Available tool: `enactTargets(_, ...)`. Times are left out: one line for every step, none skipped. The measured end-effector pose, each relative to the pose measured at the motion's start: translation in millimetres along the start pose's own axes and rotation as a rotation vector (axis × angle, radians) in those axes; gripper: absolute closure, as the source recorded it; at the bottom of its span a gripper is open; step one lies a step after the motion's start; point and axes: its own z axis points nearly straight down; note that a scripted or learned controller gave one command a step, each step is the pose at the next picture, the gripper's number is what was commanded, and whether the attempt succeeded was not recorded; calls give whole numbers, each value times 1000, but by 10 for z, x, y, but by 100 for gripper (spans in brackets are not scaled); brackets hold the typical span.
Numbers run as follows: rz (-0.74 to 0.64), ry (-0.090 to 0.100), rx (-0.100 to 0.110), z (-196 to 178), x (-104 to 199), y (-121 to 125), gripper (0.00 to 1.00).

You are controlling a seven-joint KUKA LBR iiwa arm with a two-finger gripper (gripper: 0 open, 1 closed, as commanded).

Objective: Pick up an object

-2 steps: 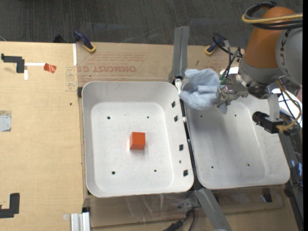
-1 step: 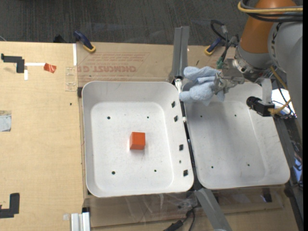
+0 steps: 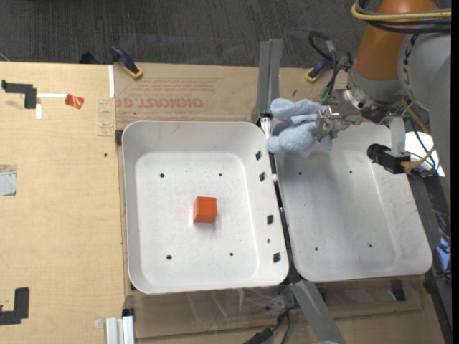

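Camera view gives us a pale blue cloth [image 3: 294,124], soft and crumpled into loose folds, bunched at the upper middle of the frame. It hangs at the far left corner of the right bin [image 3: 358,213], partly over that bin's rim and close to the divide between the two bins. We see the gripper [image 3: 324,125] pressed into the cloth's right side, and the fabric appears pinched between its fingers, so we read them as closed on the cloth. Left of centre we find the left bin [image 3: 150,192], shallow and white, with a small orange-red cube [image 3: 205,210] resting near the middle of its floor, well apart from the cloth
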Motion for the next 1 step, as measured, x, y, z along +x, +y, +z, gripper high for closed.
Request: enactTargets(-191, 0, -4, 13, -352, -21, 100)
